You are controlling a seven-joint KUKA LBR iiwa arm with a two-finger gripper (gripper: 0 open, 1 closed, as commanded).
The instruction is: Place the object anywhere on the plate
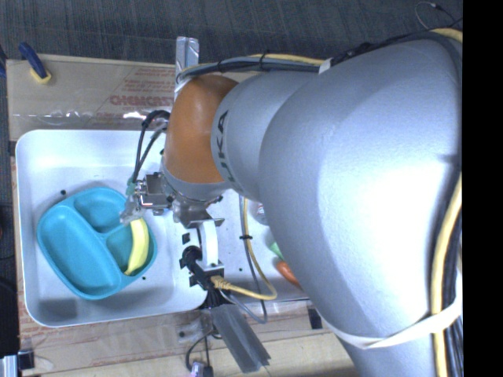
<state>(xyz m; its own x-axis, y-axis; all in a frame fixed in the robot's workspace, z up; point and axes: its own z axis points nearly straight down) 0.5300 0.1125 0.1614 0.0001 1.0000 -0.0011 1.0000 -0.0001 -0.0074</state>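
Within the left white bin (47, 151), a blue divided plate (75, 246) rests on the bin floor, its compartments open to the camera. A yellow banana (138, 247) lies in the plate's right-hand compartment, along the rim nearest the arm, its length running roughly up and down the view. The claw (132, 207) hangs just above the banana's upper end, at the plate's right edge; whether the claw is wide or narrow cannot be told, since the wrist housing and cables crowd it. The grey arm (346, 195), with its orange band (192, 128), reaches in from the right and covers most of the right bin (236, 246), where a small orange object (286, 272) shows beside the arm. Both bins sit on the counter (94, 93).
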